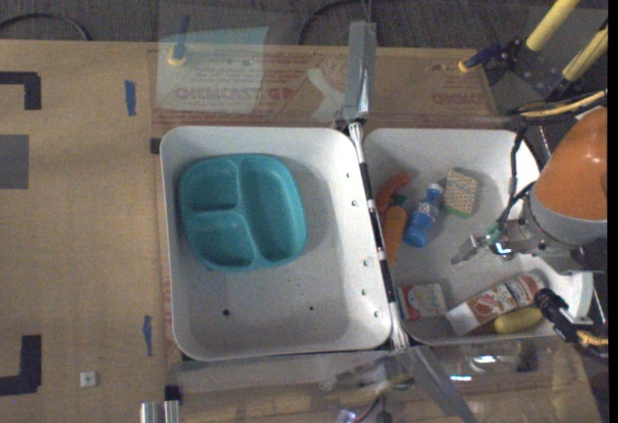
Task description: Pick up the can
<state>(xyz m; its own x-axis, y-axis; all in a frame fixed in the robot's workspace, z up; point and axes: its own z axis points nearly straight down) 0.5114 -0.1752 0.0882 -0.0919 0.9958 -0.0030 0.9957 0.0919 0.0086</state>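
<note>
Evidently tool (475,248) slightly parted, holding nothing, low over right bin (439,143) floor.

Arm (572,182) reaching from the right, hand (480,247) angled low

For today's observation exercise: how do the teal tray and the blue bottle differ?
The teal tray is wide, flat and split into compartments; the blue bottle is small and slim with a white cap. The tray lies in the left bin; the bottle lies in the right bin beside a carrot. Both are bluish.
</note>
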